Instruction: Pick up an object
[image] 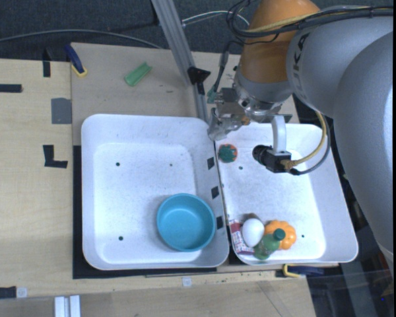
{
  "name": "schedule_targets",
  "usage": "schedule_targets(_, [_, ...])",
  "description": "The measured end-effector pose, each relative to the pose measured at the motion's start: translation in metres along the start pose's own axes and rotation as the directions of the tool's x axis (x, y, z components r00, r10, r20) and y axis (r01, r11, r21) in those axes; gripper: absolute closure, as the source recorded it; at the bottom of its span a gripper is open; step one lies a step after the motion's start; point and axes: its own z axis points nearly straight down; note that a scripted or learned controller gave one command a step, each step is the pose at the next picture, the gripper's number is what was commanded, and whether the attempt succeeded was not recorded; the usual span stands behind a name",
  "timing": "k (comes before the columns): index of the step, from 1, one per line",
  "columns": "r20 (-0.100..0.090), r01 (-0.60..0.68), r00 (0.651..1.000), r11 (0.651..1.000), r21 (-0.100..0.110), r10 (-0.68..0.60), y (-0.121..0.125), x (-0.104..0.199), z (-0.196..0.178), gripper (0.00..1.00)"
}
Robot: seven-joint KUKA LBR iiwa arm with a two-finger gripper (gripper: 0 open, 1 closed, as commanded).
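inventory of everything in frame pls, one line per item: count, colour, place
bins: 2, white, side by side on the bench
bowl: 1, blue, left bin, near corner by the divide
small ball: 1, green with red, right bin, far end, just under the gripper
egg-shaped thing: 1, white, right bin, near edge
orange thing: 1, orange, right bin, next to the white one
green thing: 1, green, right bin near edge, in front of those two
block: 1, green, on the bench beyond the left bin
clip: 1, blue and yellow, bench's far left corner
arm: 1, grey with orange band, from the right
gripper: 1, over the right bin's far end
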Motion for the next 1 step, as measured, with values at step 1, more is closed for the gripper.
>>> schedule_targets(1, [0.000,0.000,1.000,1.000,0.000,0.000,-0.0061,0.0513,0.0013,1.00])
